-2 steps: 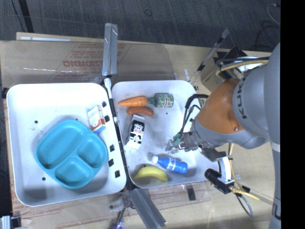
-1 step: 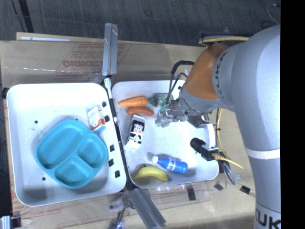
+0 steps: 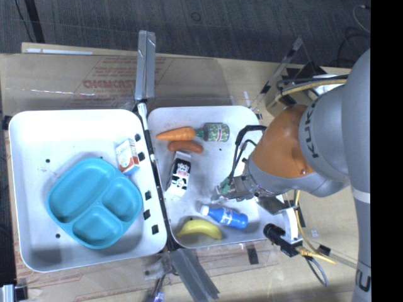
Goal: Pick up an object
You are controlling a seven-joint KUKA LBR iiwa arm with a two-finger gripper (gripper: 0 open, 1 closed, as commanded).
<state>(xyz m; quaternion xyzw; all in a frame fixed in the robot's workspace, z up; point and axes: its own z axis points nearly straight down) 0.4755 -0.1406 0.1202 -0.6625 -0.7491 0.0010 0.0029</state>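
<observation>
My gripper (image 3: pixel 227 189) hangs low over the right bin (image 3: pixel 200 111), at its right side, below the grey and orange wrist. Its tip is just above the white-capped end of a blue bottle (image 3: pixel 229 218), which lies on its side on the bin floor. A yellow banana (image 3: pixel 200 229) lies to the bottle's left at the front wall. A black-and-white carton (image 3: pixel 181 175) lies in the middle of the bin. An orange carrot (image 3: pixel 176 133), a brown sausage (image 3: pixel 187 147) and a green can (image 3: pixel 216 132) sit at the back. I see nothing lifted.
The left bin (image 3: pixel 38 137) holds a blue divided plate (image 3: pixel 94 201) and a small orange-and-white carton (image 3: pixel 128 155) by the divider. The arm's bulk covers the right bin's right wall. Cables and a bracket (image 3: pixel 283 239) sit by its front right corner.
</observation>
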